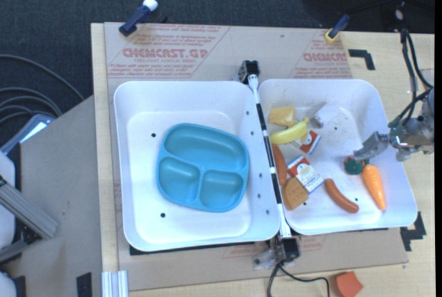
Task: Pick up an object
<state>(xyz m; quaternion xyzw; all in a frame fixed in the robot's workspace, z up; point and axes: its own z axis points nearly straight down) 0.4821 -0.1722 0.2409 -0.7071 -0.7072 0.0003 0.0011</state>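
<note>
At the right bin's (359, 92) right wall, the gripper (376, 144) reaches in from the right, low over the bin floor and just above the carrot (373, 184). Its grey tip points left and down toward the carrot's green top (354, 166). Whether the fingers are spread or pressed together cannot be told; nothing is visible between them. The carrot lies along the right wall, orange end toward the near side. A sausage (341, 195) lies just left of it. A cluster sits against the divider: a banana (291, 131), a yellow block (282, 115), a cracker (295, 193) and small packets (305, 172). The carrot, lying apart from the cluster, is judged the likely target. The left bin (138, 150) holds a blue tray (202, 166). Both bins rest on the desk (207, 50).
</note>
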